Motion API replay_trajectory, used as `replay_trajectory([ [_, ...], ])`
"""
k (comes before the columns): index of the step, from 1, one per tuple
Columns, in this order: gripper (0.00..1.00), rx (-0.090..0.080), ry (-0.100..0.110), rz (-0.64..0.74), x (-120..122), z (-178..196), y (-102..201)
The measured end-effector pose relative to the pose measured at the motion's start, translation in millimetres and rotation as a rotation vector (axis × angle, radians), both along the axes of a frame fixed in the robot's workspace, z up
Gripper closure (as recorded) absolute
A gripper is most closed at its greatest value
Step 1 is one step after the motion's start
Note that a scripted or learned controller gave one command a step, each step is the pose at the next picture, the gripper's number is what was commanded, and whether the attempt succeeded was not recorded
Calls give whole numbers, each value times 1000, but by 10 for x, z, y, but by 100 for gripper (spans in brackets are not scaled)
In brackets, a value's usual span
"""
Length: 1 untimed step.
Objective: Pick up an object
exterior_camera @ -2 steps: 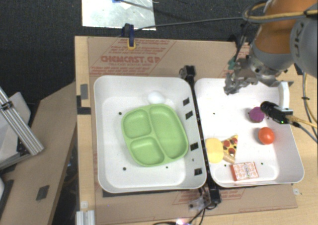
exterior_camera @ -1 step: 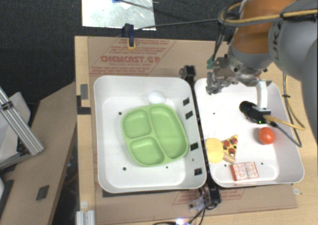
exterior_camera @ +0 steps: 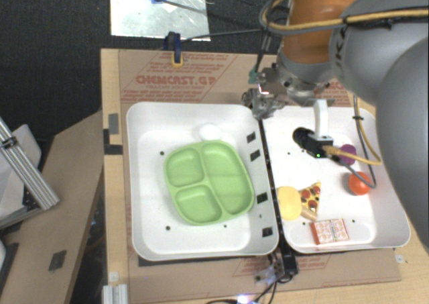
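Note:
My gripper (exterior_camera: 261, 103) hangs over the far end of the divider between the two bins, above the back corner of the right bin (exterior_camera: 395, 229). In that bin lie a purple piece (exterior_camera: 347, 154), an orange-red ball (exterior_camera: 359, 184), a yellow round piece (exterior_camera: 289, 203), a toy pizza slice (exterior_camera: 310, 197) and a red-and-white packet (exterior_camera: 329, 231). All of them lie nearer the front than the gripper. Nothing can be seen held in it.
The left bin (exterior_camera: 144, 162) holds a green divided tray (exterior_camera: 208, 182), with a small pale lump (exterior_camera: 210, 131) just behind it. Brown cardboard (exterior_camera: 174, 78) lies under and behind both bins. The grey arm (exterior_camera: 395, 74) covers the right bin's far right corner.

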<state>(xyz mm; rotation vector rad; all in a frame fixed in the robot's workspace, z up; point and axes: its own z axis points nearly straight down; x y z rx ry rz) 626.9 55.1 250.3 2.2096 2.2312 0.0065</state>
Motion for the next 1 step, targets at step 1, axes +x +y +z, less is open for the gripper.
replay_trajectory([
  [1,100,-1,2,-1,135,-189,508],
])
